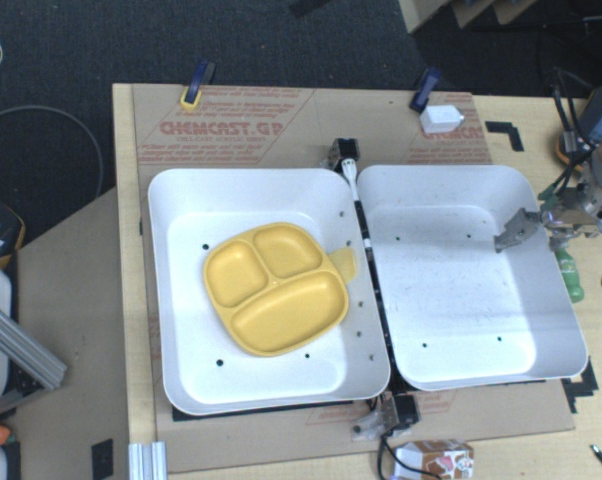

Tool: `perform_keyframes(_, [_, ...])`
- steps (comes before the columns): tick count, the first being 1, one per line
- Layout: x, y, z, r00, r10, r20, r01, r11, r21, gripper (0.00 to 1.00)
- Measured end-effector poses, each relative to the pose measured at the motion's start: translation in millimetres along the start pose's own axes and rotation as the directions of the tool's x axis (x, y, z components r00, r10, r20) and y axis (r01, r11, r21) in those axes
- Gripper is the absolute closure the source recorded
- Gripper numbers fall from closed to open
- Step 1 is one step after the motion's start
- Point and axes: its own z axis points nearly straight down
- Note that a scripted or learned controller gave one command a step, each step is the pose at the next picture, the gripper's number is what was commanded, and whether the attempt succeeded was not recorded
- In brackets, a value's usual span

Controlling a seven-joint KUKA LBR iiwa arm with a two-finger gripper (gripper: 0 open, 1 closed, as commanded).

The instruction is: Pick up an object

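A yellow divided plate (275,288) with three compartments lies in the left bin (181,208), slightly right of its middle. My gripper (543,228) hovers at the right rim of the right bin (451,298), near its far right corner. A small green object (569,274) sits at that rim just below the gripper; whether the gripper touches it is unclear.
A white block (441,119) and a blue clamp (425,88) sit on the board behind the right bin. Another clamp (195,85) stands behind the left bin. Cables and a small packet (436,460) lie at the front edge.
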Motion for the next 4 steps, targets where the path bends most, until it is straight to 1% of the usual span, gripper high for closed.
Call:
perform_keyframes(1, [101, -76, -203, 1.0, -0.009, 0.001, 0.009, 1.0, -0.016, 0.0])
perform_keyframes(2, [121, -75, -353, 1.0, -0.004, 0.004, 0.004, 1.0, -0.022, 0.0])
perform_keyframes(3, [120, -74, -354, 1.0, -0.001, 0.003, 0.001, 1.0, -0.007, 1.0])
perform_keyframes(4, [143, -76, -249, 1.0, -0.002, -0.001, 0.002, 1.0, 0.01, 1.0])
